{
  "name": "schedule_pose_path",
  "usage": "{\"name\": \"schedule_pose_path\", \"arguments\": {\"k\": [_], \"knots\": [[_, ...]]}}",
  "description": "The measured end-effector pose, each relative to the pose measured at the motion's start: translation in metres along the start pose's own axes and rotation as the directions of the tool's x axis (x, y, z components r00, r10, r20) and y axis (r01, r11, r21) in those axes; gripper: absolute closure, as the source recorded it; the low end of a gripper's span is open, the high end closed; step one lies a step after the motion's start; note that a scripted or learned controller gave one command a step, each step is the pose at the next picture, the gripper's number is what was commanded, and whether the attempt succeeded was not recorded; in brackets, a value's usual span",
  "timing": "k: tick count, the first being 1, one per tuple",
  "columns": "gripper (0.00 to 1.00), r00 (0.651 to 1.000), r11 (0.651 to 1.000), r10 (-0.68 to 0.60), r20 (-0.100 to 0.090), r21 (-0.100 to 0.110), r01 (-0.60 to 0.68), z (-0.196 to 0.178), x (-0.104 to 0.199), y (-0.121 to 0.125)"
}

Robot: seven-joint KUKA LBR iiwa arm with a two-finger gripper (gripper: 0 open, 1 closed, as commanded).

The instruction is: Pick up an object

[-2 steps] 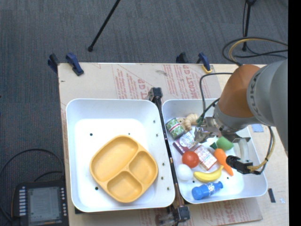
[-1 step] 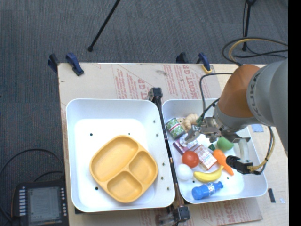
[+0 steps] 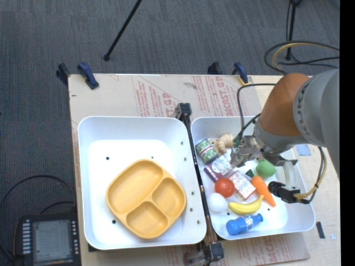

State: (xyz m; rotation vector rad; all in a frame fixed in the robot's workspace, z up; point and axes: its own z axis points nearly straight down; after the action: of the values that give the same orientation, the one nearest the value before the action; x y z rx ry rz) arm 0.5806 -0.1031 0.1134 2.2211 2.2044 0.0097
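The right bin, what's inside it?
In the right bin: a banana, a blue bottle, a carrot, a red tomato, a white egg, a green can and small packets. The arm covers the bin's far right part.

Desk (image 3: 138, 90): brown cardboard-look top with red print, sits over dark grey carpet floor (image 3: 50, 26). Two shallow white bins directly on desk, side by side, touching at middle. Left bin (image 3: 91, 134) larger, right bin (image 3: 302, 218) smaller, partly covered by arm. Blue clamps on desk far edge: one at left corner (image 3: 87, 74), one near right (image 3: 240, 71). Black clamps at bin seam, far side (image 3: 183, 111) and near side (image 3: 212, 251). Bare desk strip visible behind bins.
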Motion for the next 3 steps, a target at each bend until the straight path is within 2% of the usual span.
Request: {"name": "schedule_pose_path", "arguments": {"k": [1, 2, 3], "knots": [[0.0, 1.0, 1.0, 0.001, 0.0, 0.0, -0.001, 0.0, 0.0, 0.0], [0.0, 1.0, 0.998, -0.009, 0.001, 0.057, 0.009, 0.032, 0.0, 0.052], [0.0, 1.0, 1.0, -0.007, -0.006, 0.017, 0.008, 0.027, 0.006, -0.01]]}}
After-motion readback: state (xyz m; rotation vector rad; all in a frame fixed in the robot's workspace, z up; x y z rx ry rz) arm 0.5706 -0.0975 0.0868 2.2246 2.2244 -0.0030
